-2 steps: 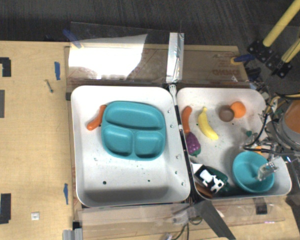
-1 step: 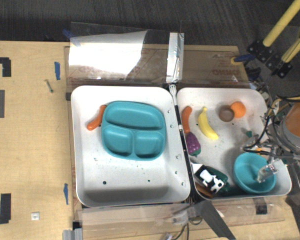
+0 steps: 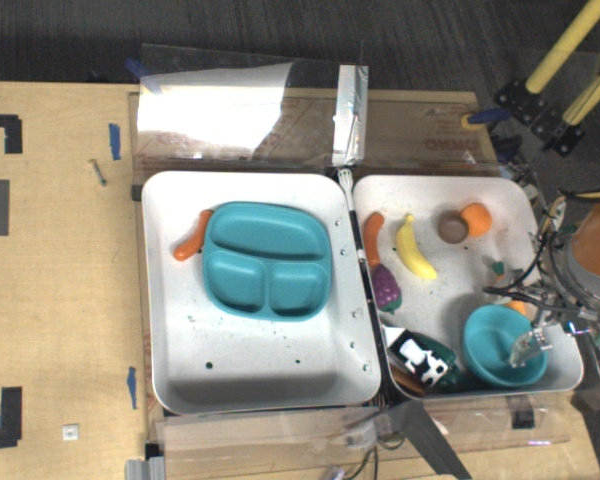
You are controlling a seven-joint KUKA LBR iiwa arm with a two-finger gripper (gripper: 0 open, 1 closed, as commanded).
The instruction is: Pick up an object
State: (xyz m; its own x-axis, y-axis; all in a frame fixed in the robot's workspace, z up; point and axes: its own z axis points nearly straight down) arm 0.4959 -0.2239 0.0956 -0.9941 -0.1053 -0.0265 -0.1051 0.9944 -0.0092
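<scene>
Over the right bin's (image 3: 450, 190) near corner, the gripper (image 3: 529, 346) is hung above a teal bowl (image 3: 495, 343), presumably as the candidate; whether the jaws are parted cannot be told, with banana (image 3: 415, 248) untouched nearby.

Teal tray (image 3: 267, 259), teal bowl (image 3: 500, 344), yellow banana (image 3: 414, 249), purple grapes (image 3: 385, 288), blk/wht cow-print toy (image 3: 420, 357), white bins (image 3: 170, 298)

My grey arm with the orange band (image 3: 592, 251) is coming in from the right edge, cables draped around the wrist. My metal two-finger gripper (image 3: 529, 347) points down and to the left, hanging low at the near right side of the view.
</scene>
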